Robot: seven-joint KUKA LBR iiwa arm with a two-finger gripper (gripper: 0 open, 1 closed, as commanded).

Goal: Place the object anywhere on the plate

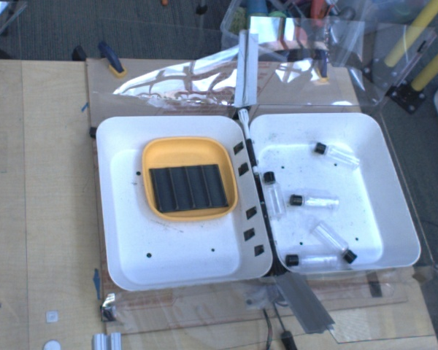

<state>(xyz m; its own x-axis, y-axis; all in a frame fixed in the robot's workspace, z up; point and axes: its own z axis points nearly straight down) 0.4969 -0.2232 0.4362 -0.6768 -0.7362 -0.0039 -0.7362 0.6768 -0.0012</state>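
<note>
From my feed I'm looking down on the two white bins side by side. The left bin has the yellow plate sitting in its far-middle part, with a dark ribbed block lying flat on it. The right bin holds five small clear vials with black caps: one far right, one tucked against the divider on the left, one in the middle, one toward the near right, and one along the near edge. They're all lying on their sides, apart from each other and well apart from the plate. As for the gripper, I can't tell its state from this frame.
</note>
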